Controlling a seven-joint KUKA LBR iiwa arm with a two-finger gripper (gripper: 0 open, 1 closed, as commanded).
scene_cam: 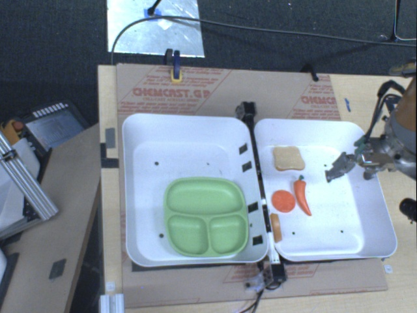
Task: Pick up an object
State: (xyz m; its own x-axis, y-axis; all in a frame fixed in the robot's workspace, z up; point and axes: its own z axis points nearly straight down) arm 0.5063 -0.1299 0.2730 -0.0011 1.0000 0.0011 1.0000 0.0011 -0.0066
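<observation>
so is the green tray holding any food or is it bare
Bare. The green tray in the left bin shows plain green in all three sections. The bread, tomato slice and carrot lie in the right bin.

Green divided plate [206, 216] in left bin [140, 175].

In the right bin [365, 230] lie four small things. A tan slice of bread [288, 158] lies flat near the back, with a round red-orange slice [283, 201] and an orange carrot [301, 196] just in front of it. A small brown piece [275, 227] rests at the left wall.
</observation>
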